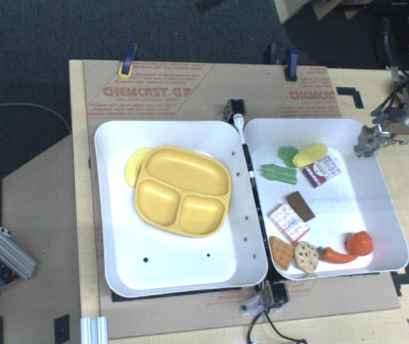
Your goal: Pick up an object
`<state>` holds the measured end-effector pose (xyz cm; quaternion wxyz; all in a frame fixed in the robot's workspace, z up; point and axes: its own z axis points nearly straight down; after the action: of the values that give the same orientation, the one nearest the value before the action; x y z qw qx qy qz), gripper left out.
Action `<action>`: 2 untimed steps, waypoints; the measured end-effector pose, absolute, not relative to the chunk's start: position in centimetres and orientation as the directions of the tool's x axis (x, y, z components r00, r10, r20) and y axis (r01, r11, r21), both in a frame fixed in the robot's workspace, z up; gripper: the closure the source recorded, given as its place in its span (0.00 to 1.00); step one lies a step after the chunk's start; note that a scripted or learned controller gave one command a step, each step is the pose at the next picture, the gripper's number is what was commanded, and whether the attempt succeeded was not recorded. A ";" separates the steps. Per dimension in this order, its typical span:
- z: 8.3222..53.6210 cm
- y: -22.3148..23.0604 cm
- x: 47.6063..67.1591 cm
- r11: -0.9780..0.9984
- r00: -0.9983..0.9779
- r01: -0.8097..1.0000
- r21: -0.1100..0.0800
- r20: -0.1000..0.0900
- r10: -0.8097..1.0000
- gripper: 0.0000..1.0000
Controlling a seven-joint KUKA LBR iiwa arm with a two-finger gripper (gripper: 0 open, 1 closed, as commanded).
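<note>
A divided plate (pixel 183 190) lies in the left bin (pixel 111 192). Right of that plate, the right bin (pixel 383 185) holds scattered small items, a cookie (pixel 306 256) nearest the front, a packet (pixel 324 170) farther back.

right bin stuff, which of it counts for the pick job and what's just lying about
For the job:
pincer at the right bin's far right rim
yellow lemon-like toy
green pieces
red pepper toy
cookie
small packets

Lying about:
yellow divided tray in the left bin
clamps
</note>
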<state>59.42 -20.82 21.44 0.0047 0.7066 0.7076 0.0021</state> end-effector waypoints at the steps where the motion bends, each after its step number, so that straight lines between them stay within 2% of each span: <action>1: 22.6 -20.8 59.5 0.001 -0.001 1.000 0.005 -0.002 1.000 1.00; 2: 23.3 -16.6 58.1 0.004 -0.004 1.000 -0.001 0.002 1.000 1.00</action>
<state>58.07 -16.62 23.27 -0.0012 0.7057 0.7085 0.0004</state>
